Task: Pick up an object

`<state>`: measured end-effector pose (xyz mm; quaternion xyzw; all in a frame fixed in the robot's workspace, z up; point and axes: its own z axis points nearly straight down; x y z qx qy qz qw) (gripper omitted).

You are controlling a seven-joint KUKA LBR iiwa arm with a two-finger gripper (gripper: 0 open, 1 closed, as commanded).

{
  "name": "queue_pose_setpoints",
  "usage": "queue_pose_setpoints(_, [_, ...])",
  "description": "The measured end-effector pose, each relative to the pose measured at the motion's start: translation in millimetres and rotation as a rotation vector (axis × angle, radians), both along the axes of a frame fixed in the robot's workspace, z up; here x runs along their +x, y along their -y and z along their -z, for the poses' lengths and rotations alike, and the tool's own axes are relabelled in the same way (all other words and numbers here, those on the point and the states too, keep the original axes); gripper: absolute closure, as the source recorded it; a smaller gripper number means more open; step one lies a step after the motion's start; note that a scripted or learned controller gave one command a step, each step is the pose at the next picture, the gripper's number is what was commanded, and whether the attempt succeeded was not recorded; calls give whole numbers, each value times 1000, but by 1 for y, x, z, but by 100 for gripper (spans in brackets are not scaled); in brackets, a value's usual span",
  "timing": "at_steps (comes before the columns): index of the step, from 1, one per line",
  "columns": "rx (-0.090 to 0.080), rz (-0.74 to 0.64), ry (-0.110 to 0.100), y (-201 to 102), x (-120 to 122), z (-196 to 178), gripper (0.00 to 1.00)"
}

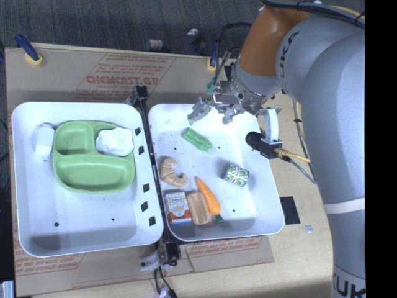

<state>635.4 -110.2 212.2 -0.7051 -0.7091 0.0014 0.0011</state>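
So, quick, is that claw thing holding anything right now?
Gripper: open, holding nothing, above the right bin's far end, near the green object.

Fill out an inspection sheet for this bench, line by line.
Surface: cardboard sheet under two white bins.
Job's things: right bin holds a green pod, croissant, carrot, small carton, green-patterned can.
Clutter: left bin holds a green divided tray with a white lump.
Grippers: gripper above the right bin's far edge, nothing between its jaws.
Cables: wires beside the wrist.
Surroundings: dark floor.
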Motion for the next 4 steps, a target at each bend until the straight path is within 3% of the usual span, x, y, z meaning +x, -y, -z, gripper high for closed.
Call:
queue_pose_setpoints(1, [0,-1,4,-47,-21,-98,0])
queue_pose_setpoints(2, [0,2,4,-2,16,-128,0])
queue_pose_setpoints(3, [0,1,-2,46,-1,-1,0])
queue_pose_setpoints(4, [2,-1,3,-45,18,-44,0])
